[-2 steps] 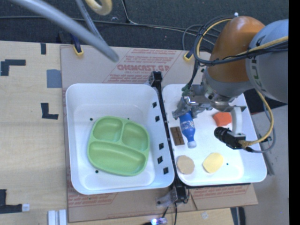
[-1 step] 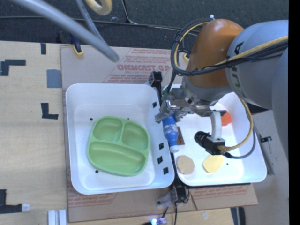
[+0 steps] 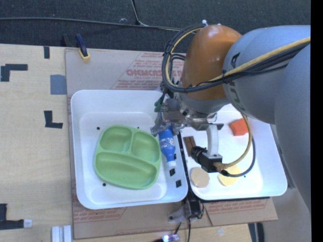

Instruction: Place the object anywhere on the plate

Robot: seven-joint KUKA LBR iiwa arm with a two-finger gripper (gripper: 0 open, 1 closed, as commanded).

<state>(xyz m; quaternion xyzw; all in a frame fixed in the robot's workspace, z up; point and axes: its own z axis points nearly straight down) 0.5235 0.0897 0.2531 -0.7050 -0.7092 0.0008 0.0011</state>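
Tube (image 3: 167, 145) hangs near-vertical, white cap downward, beside plate (image 3: 127, 157).

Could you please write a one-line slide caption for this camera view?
Gripper holds a blue tube over the right edge of the green divided plate in the left bin.

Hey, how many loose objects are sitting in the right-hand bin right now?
3: an orange block near the far side, a tan round piece and a yellow piece at the near side. The arm may hide others.
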